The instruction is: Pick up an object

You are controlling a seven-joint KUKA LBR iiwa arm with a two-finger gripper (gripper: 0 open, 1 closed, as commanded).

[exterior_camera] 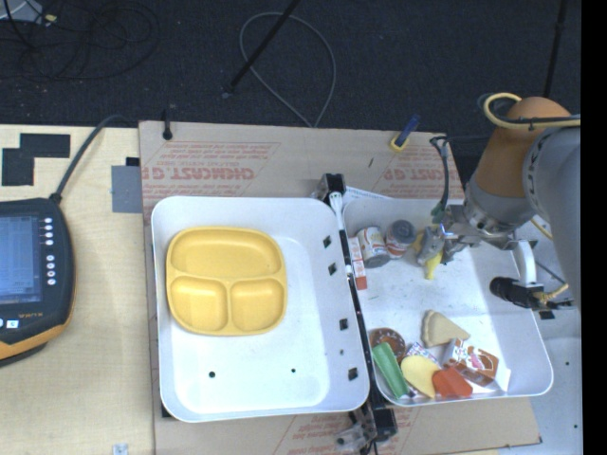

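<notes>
Toys [432, 358] near; gripper [433, 249] low, arm bent right.

The bench [85, 368] bears a cardboard sheet [247, 164], two white bins [247, 387] and a control pendant [28, 273]

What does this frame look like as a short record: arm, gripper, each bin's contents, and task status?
arm: grey arm with orange band reaching in from the right
gripper: gripper low over the right bin's upper part, a small yellow piece at its tip; a grasp cannot be confirmed
left bin: yellow divided plate
right bin: small can near the divider; toy food pile at the lower edge, including a green piece, a yellow piece and a red piece
task status: nothing visibly lifted
</notes>
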